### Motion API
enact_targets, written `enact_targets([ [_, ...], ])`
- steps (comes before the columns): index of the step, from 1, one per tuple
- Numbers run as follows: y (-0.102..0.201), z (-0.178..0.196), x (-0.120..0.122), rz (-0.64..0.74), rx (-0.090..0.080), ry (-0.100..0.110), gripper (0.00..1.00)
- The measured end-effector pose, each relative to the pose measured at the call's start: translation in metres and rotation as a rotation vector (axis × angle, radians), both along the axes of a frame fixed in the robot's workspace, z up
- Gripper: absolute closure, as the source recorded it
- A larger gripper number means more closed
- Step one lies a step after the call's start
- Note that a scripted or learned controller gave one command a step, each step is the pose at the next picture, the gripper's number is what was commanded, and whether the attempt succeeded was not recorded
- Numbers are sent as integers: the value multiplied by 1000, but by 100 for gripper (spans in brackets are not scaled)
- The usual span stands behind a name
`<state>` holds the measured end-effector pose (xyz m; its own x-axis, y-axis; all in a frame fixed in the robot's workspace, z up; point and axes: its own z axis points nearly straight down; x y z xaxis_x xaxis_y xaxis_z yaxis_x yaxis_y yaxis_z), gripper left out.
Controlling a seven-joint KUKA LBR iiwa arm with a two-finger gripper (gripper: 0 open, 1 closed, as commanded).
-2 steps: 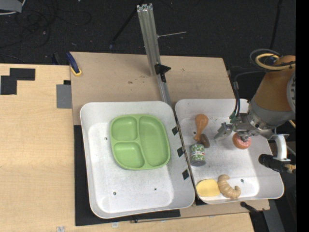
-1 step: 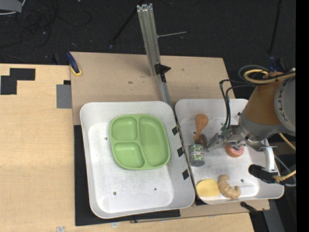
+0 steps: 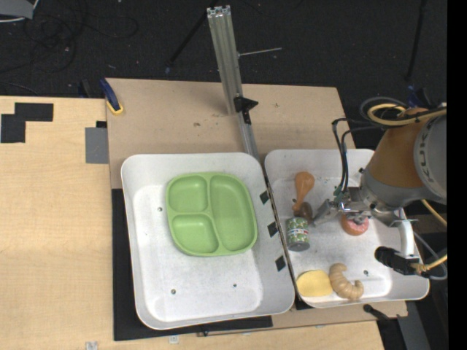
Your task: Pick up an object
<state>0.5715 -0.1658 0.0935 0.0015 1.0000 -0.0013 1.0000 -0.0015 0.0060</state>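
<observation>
Gripper (image 3: 319,211) down in right bin (image 3: 379,286), can't tell its state tbh. Small round can (image 3: 298,233) just beside it at bin's left edge. Smooth green sectioned plate (image 3: 211,214) in left bin (image 3: 190,297).

- Single fixed camera, mounted above the bench (image 3: 292,115) and looking down at a slant.
- Both white bins fall in frame: left bin (image 3: 146,283) near centre, right bin (image 3: 387,283) toward the right side.
- Moderate distance; dark floor fills the top.
- The arm (image 3: 408,159) enters from the right edge.
</observation>
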Motion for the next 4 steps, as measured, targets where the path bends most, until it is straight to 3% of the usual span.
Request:
enact_targets([
  [1, -5, 14, 2, -3, -14, -13, 100],
  [2, -2, 73, -4, 2, 1, 4, 100],
  [4, 7, 172, 2, 3, 1, 4, 100],
])
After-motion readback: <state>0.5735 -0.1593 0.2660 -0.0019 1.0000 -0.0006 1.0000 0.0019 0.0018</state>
